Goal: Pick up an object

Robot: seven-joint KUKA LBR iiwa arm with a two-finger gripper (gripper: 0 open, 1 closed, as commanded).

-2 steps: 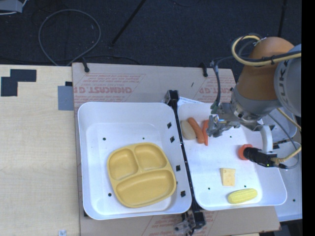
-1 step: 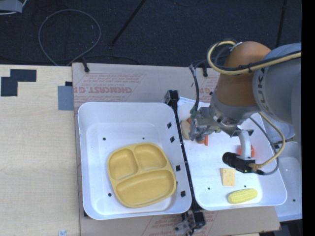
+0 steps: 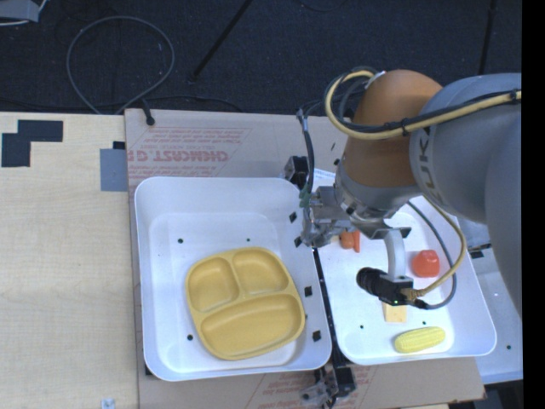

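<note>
In the camera view the grey arm (image 3: 477, 143) leans in, its orange band (image 3: 396, 135) bulging over the wrist, and the gripper (image 3: 317, 224) hangs low over the seam where the two white bins meet, at the far end of that seam. From up here I cannot tell whether it is spread or pressed together, and nothing can be seen caught in it. Closest to the gripper is a small orange piece (image 3: 349, 241), just beside it on the arm's side, lying in the right bin (image 3: 464, 313). Further out the same way sits a red-orange rounded thing (image 3: 426, 262). Nearer the viewer from the gripper, well apart from it, lie a small pale yellow block (image 3: 395, 313) and, beyond that, a yellow corn cob (image 3: 419, 340) near the bin's front edge. On the gripper's other side, down in the left bin (image 3: 170, 228), a yellow divided plate (image 3: 245, 303) lies flat, clear of the gripper.
</note>
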